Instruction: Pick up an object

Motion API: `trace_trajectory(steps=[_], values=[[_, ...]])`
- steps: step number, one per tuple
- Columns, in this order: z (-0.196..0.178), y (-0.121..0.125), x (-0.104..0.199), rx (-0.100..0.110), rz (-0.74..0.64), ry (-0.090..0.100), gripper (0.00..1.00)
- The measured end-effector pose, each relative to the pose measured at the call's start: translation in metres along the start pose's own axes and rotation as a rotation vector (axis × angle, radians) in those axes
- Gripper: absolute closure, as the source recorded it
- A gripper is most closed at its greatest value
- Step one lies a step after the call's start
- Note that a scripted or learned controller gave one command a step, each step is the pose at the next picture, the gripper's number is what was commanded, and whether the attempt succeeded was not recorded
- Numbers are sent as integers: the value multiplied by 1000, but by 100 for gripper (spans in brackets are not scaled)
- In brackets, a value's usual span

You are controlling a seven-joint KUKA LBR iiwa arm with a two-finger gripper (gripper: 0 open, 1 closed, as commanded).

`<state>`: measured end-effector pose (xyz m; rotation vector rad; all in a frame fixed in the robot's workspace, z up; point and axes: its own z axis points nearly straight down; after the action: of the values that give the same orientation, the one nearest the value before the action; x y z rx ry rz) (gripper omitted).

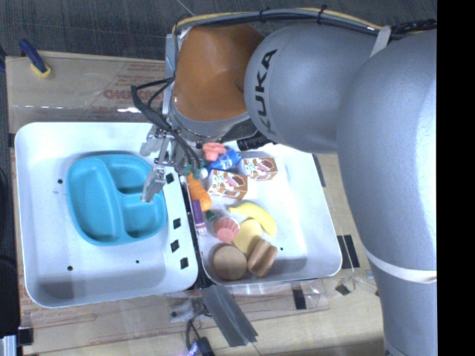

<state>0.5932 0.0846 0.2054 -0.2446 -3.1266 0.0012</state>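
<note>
Over the divider between the bins my gripper (159, 170) hangs, grip state hard to tell, because the carrot (197, 191) lies just right.

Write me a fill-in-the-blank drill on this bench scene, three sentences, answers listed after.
1. The blue divided tray lies in the ____ bin as the camera sees it.
2. The banana in the other bin is ____ in colour.
3. The end effector hangs over the right edge of the ____ tray.

Missing words: left; yellow; blue
</note>
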Motion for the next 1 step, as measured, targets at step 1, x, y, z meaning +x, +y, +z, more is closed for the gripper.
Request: trace_trajectory(steps=[1], values=[[-16,74,-11,-1,-184,-5,0]])
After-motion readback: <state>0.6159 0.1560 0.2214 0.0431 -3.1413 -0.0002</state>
